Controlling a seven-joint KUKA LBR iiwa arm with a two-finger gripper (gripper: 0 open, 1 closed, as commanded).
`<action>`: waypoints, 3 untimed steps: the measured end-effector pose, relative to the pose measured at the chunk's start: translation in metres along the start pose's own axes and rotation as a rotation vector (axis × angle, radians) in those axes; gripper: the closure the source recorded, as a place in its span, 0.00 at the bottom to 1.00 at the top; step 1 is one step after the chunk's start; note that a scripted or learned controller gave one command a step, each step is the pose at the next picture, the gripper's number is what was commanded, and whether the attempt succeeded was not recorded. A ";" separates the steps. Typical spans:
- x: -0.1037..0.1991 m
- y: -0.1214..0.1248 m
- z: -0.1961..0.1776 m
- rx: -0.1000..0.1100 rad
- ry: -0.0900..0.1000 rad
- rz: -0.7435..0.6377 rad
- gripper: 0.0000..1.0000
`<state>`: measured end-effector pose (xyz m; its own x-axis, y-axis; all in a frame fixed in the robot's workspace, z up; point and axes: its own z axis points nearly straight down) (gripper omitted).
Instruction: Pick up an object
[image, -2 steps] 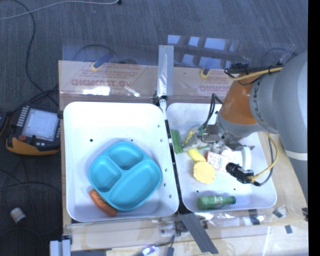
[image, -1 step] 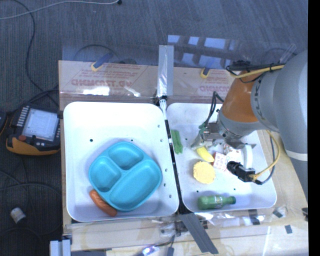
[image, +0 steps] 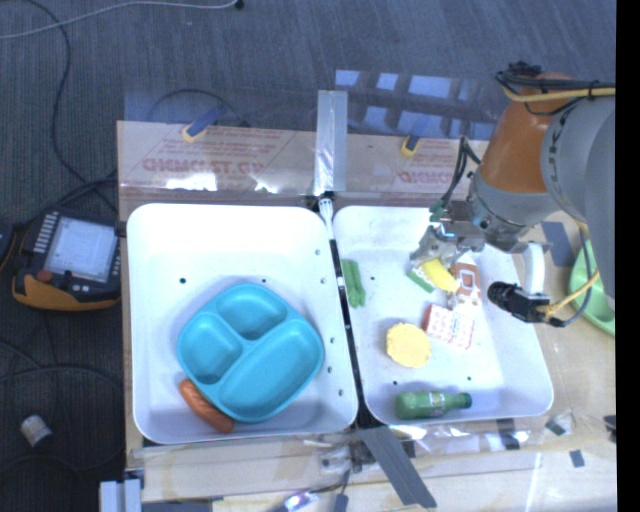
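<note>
White plastic makes up most of what sits on the counter (image: 590, 390): two shallow bins side by side, sharing a middle wall so things can be kept apart or moved across. Next in bulk is the grey arm (image: 575, 150) with its orange band, reaching in from the right and bent down over the far corner of the right bin (image: 520, 390). The left bin (image: 160, 240) carries a blue divided plate (image: 250, 350) lying flat, and tucked against its near edge is an orange sausage-shaped toy (image: 203, 404), half under the rim. In the right bin a green bottle (image: 428, 403) lies on its side along the near wall, likely because it rolled there; a yellow round piece (image: 408, 345) sits just beyond it, touching or nearly touching a red-and-white packet (image: 450, 325), and a slim green stick (image: 352, 281) rests against the dividing wall. The jaws (image: 440, 250) hang right over a small yellow item (image: 440, 274) with a bit of green beside it, and that seems the thing it is after, lying in the far part of the right bin. Whether the jaws are spread or clenched I cannot tell from here, nor whether they touch it
</note>
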<state>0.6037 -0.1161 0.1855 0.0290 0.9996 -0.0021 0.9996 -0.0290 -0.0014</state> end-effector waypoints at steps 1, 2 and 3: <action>-0.008 0.024 0.067 0.003 -0.002 0.008 1.00; 0.025 0.036 0.002 0.000 -0.002 -0.153 1.00; -0.007 0.014 0.087 0.002 0.000 0.040 1.00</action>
<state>0.6175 -0.1235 0.0982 0.0686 0.9976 -0.0020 0.9976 -0.0686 -0.0031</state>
